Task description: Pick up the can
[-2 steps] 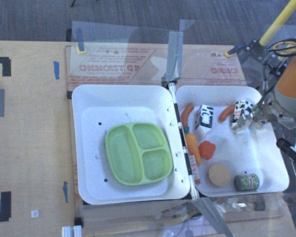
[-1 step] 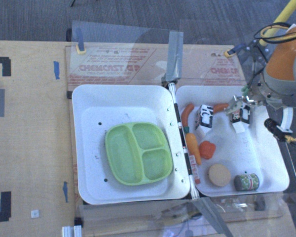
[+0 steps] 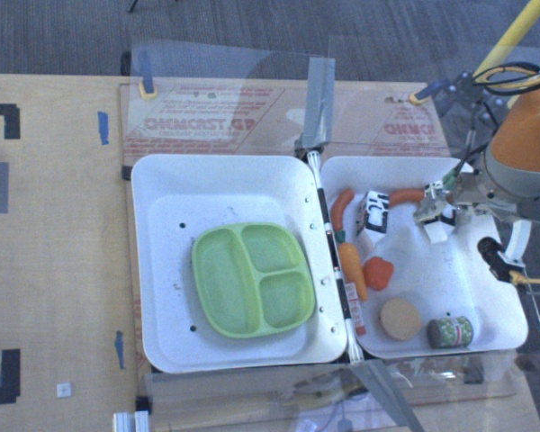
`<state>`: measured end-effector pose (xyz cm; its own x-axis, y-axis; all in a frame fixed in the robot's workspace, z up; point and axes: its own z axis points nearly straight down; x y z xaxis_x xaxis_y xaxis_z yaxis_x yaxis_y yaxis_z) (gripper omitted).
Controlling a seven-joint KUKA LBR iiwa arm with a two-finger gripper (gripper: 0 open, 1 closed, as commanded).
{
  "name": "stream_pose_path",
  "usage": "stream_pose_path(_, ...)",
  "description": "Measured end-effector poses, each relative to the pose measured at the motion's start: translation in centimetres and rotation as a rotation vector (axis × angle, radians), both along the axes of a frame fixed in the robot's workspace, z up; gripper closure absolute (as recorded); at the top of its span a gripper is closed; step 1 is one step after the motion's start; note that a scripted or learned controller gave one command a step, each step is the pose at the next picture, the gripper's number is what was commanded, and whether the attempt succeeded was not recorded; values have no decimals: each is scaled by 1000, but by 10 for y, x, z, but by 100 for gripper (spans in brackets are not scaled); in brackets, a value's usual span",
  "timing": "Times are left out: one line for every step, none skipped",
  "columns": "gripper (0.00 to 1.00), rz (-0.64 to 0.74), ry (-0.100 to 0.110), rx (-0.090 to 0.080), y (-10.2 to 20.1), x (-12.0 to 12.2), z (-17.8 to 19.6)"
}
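The can lies on its side in the near right corner of the right bin, green-patterned, just beside a tan round disc; the tool hangs over the far part of that bin, well apart from the can, and whether it is spread or pressed together I cannot tell; below it lie a red piece, an orange carrot and a black-and-white packet; the left bin holds a green divided plate.
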<state>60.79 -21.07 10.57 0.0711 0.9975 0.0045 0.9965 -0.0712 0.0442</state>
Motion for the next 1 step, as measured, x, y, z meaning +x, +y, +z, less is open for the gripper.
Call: stream_pose_path(100,-4,-9,-20,-9,1,17)
